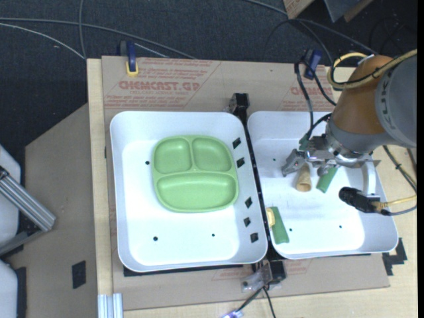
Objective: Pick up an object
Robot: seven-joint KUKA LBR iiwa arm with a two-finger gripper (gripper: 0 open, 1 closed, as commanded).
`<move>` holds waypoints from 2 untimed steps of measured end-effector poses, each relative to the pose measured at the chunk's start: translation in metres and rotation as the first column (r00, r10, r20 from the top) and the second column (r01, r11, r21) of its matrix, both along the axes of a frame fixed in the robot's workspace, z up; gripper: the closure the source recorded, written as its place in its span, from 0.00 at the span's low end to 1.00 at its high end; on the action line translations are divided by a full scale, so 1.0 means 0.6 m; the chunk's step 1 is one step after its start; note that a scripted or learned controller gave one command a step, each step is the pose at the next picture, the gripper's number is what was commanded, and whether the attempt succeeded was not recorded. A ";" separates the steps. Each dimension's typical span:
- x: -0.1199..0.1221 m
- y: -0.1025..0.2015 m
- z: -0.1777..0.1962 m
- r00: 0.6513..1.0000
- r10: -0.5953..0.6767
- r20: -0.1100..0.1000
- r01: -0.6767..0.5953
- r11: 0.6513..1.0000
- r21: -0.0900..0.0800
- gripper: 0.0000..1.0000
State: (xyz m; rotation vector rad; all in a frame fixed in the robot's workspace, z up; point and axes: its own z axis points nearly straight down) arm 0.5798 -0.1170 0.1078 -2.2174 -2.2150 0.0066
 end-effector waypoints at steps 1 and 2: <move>-0.001 0.001 -0.041 1.000 0.001 0.003 -0.001 1.000 0.000 0.00; 0.001 0.001 -0.020 1.000 0.000 0.007 0.000 1.000 0.000 1.00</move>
